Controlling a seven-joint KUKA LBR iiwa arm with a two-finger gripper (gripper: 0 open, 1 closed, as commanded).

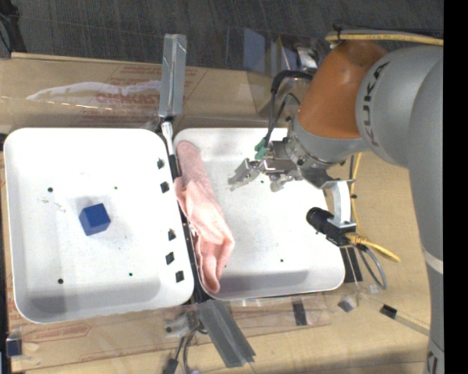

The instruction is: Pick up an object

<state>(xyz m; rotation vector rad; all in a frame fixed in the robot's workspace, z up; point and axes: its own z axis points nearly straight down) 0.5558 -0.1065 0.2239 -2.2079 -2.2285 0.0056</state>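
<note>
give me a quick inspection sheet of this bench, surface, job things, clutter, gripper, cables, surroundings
surface: two shallow white bins side by side, left bin and right bin, on a cardboard-covered bench
job's things: blue cube in the left bin; pink cloth draped along the right bin's left wall
clutter: nothing seen inside the bins apart from those two things
grippers: gripper above the right bin's upper middle, nothing seen between its fingers
cables: yellow cable beside the right bin's right edge; black cable looping near the wrist
surroundings: dark floor beyond the bench
</note>
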